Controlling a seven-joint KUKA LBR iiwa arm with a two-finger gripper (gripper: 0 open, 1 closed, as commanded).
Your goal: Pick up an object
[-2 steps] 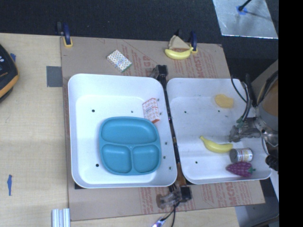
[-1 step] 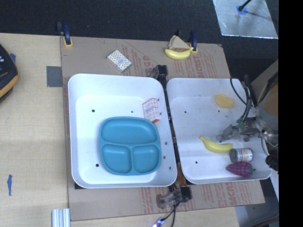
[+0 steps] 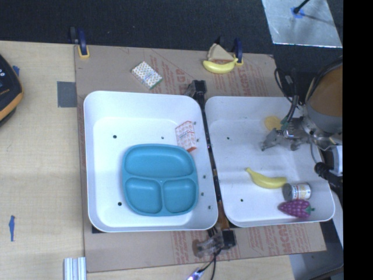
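Overhead, arm in from the right; pincer [image 3: 278, 140] low over the right bin [image 3: 233, 209], nothing between its fingers.

Pincer fingers spread apart, pointing left and down, near the bin's far right part. Small yellow piece [image 3: 271, 122] just beyond the fingers, on the far side. Banana [image 3: 266, 179] lies near the bin's middle, on the near side of the pincer and apart from it. Small can [image 3: 297, 191] on its side just right of the banana; purple grape bunch [image 3: 295, 209] just nearer, by the near right corner. Left bin [image 3: 102, 112] holds a blue divided tray [image 3: 159, 178] and a red-and-white packet [image 3: 186, 136] at the tray's far right. On the surface [image 3: 35, 156] beyond the bins: a second banana [image 3: 218, 66] and a patterned packet [image 3: 146, 74].
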